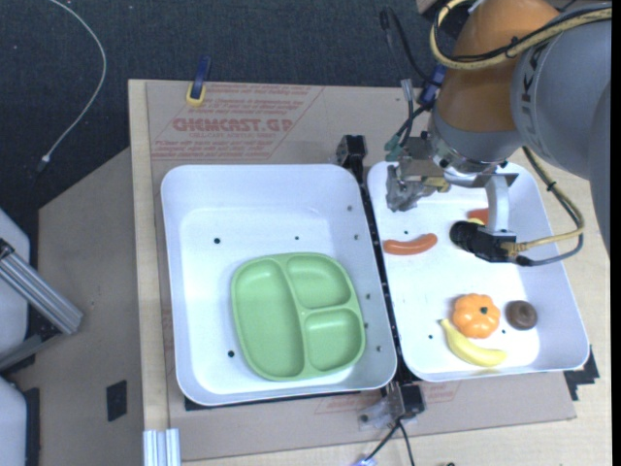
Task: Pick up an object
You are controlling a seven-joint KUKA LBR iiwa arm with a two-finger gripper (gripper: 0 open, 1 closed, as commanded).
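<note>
— Dark blue carpet [243,27] lies around the bench; what covers the bench top?

— Brown board [262,124], printed in red with what reads like "CHEMCAST GP"; the smaller lines under it are too fine to read. A yellow and blue clamp [198,82] sits on its far edge.

— And on it?

— Two white bins, touching side by side. The left bin [194,221] holds a green divided plate [296,314]. The right bin [558,299] holds a sausage [409,245], an orange pumpkin [475,315] against a banana [473,349], and a brown round thing [522,314] just beside them.

— The gripper?

— The gripper [403,190] hangs over the right bin's far-left corner, near the sausage; whether the jaws are apart I cannot tell.
</note>
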